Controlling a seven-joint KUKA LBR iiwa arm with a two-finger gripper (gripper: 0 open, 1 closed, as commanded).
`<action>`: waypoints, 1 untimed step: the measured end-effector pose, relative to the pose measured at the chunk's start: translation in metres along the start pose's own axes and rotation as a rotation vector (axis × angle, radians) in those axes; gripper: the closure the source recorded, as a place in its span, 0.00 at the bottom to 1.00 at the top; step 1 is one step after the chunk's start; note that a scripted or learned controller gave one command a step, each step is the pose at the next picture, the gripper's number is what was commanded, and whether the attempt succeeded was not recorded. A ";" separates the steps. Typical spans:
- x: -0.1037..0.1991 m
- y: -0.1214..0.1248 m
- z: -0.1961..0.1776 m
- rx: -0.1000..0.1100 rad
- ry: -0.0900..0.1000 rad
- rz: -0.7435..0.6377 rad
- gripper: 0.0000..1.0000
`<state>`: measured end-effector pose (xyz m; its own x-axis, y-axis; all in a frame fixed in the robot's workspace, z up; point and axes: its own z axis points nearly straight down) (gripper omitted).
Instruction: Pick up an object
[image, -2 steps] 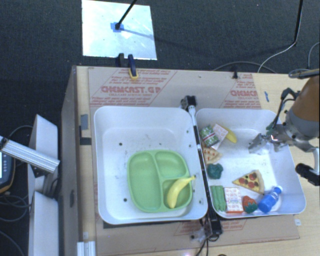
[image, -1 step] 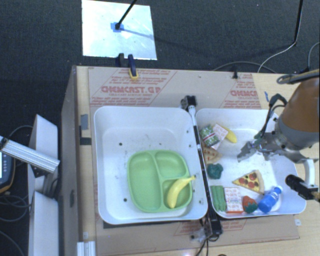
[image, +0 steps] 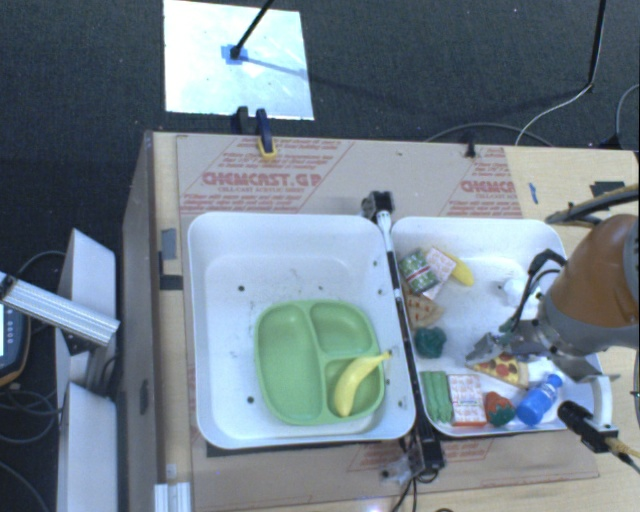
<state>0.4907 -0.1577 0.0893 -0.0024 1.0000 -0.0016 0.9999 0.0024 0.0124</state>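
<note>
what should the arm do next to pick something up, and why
Probably ease the end effector straight down onto the pizza slice. It sits in the right bin just above the slice's near end, with nothing seen between its fingers. The blue bottle and the strawberry lie close by, so a sideways move would likely knock them.

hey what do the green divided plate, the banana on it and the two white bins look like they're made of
Green divided plate: likely molded plastic, its colour uniform, its rims rounded, with a soft sheen.
Banana: probably a plastic toy, evenly yellow and smooth, though a real one can't be ruled out.
White bins: seemingly thin formed plastic, with rounded corners, rolled rims and a matte-to-satin finish.
</note>
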 end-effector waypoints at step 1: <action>-0.001 0.002 -0.011 -0.005 -0.002 0.000 1.00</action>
<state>0.4924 -0.1587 0.1008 -0.0022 1.0000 -0.0035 0.9999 0.0022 0.0171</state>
